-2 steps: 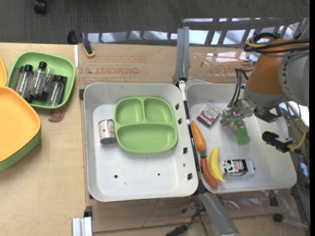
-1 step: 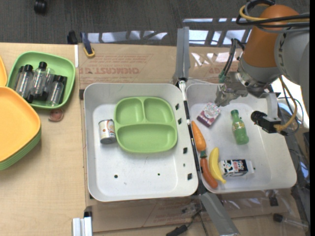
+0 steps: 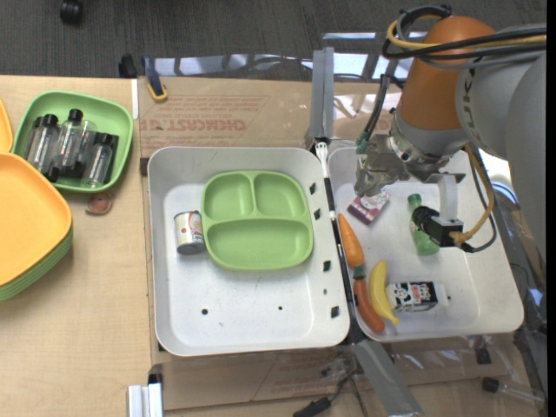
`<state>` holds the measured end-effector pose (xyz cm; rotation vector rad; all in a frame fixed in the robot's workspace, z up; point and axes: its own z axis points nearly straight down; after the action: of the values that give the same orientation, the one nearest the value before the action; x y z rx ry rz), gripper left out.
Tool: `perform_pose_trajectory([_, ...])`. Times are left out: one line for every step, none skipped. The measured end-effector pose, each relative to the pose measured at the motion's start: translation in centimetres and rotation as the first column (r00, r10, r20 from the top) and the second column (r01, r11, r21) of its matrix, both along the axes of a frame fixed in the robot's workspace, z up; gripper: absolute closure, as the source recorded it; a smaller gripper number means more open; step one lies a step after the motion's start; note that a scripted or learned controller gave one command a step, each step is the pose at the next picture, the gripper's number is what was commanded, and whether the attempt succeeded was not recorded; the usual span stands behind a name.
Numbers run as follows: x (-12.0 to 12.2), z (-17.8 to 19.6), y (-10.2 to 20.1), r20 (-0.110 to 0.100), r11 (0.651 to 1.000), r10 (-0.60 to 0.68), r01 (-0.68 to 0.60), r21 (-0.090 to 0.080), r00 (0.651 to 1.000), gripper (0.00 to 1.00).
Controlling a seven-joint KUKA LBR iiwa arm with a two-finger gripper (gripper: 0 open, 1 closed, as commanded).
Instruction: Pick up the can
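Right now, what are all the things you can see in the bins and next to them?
can: one, white with red, lying in the left bin beside the divided plate
divided plate: one, green, left bin
carrot: one, orange, right bin, left edge
banana: one, yellow, right bin
small carton: one, black and white, right bin
green bottle: one, right bin
small packet: one, pink and white, under the gripper
green tray of vials: one, on the bench, left
orange plates: a stack, far left
gripper: one, grey, over the right bin

Bench (image 3: 87,320) bears two white bins (image 3: 174,320), green tray (image 3: 117,124), orange plates (image 3: 30,224).
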<state>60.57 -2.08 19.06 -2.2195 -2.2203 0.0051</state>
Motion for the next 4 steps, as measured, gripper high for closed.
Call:
perform_pose_trajectory([0.3, 4.9, -1.1, 0.002, 1.0, 0.003, -0.003, -0.001, 1.0, 1.0])
perform_pose_trajectory([-2.0, 0.0, 1.4, 0.0, 1.0, -0.027, 0.027, -0.001, 1.0, 1.0])
perform_pose_trajectory([-0.3, 5.1, 1.6, 0.002, 0.892, -0.452, 0.452, -0.003, 0.892, 1.0])
perform_pose_trajectory([-6.0, 11.0, 3.8, 0.001, 0.902, -0.432, 0.432, -0.003, 0.902, 1.0])
